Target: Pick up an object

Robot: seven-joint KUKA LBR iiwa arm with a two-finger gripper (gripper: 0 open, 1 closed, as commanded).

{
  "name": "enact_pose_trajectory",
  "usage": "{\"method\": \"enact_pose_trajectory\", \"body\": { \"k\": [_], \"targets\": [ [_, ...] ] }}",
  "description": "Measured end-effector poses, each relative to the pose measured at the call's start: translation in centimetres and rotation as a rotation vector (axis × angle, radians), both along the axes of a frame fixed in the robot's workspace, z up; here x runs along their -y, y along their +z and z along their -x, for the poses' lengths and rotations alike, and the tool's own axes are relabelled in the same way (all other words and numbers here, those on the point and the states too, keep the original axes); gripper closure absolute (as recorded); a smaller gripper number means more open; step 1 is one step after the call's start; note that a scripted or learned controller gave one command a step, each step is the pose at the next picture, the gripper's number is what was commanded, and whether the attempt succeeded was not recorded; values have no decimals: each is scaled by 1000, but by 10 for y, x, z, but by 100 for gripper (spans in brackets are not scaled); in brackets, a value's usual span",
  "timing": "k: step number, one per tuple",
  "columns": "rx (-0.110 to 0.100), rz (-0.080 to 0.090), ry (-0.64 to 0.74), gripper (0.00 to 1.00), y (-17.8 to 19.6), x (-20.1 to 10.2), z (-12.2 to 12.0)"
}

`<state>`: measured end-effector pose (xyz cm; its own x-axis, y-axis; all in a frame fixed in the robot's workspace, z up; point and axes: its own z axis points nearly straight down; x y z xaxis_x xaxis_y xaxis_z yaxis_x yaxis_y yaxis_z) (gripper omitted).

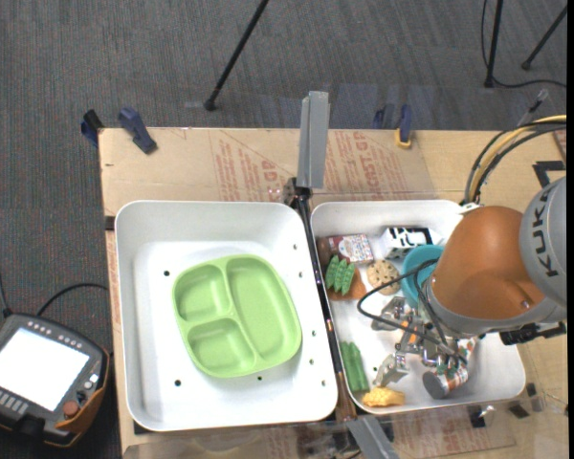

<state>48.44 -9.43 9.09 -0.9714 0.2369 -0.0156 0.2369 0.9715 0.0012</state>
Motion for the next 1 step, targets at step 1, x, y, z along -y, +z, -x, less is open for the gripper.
{"method": "enact_pose_trajectory", "body": {
  "k": [1],
  "targets": [
    [-16,-5,-97,0,-4,-14,-51]
  ]
}}
